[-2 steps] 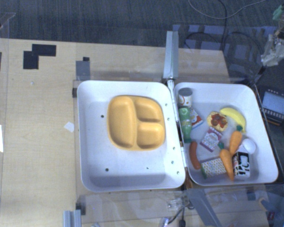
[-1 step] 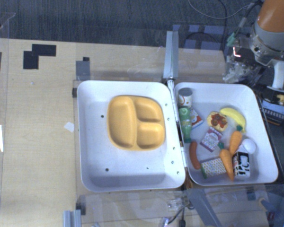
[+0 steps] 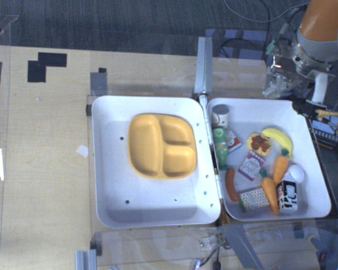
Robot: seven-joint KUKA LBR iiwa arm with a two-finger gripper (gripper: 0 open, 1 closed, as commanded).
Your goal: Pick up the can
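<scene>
The can point(image 3: 220, 116) is small and grey with a light rim, and it stands upright in the far left corner of the right bin point(image 3: 322, 198). A green bottle point(image 3: 220, 145) lies just in front of it along the bin's left wall. My gripper point(image 3: 280, 85) hangs under the orange-banded arm point(image 3: 322, 16), above the far rim of the right bin. It sits well to the right of the can and apart from it, with nothing seen in its grasp.
The right bin also holds a banana point(image 3: 279, 138), two carrots point(image 3: 280, 168), a red sausage point(image 3: 231, 185), small packets point(image 3: 251, 166), a white ball point(image 3: 295, 174) and a black-and-white box point(image 3: 288, 196). A yellow divided tray point(image 3: 161, 145) lies in the left bin point(image 3: 110, 196). Cables point(image 3: 253, 4) trail behind the bins.
</scene>
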